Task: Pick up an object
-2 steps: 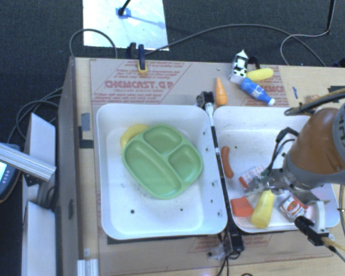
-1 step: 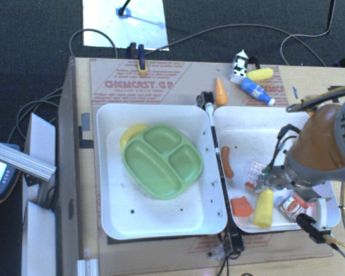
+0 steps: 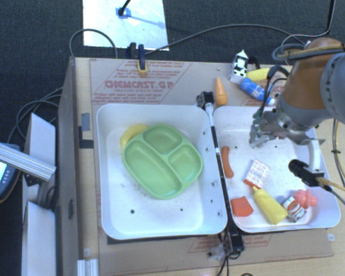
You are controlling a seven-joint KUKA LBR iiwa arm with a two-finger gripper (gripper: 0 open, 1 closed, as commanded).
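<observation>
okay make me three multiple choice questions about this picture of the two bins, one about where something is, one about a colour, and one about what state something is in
1. Where does the green divided tray lie?
A. left bin
B. right bin
C. on the cardboard behind the bins

2. What colour is the bottle at the right bin's front?
A. blue
B. yellow
C. black

3. How does the tool stand?
A. resting in the left bin
B. over the right bin's back part, nothing seen between its fingers
C. clamped on the tray

Answers: 1 A, the tray fills the left bin. 2 B, its body is yellow. 3 B, it hangs near the right bin's back.
</observation>
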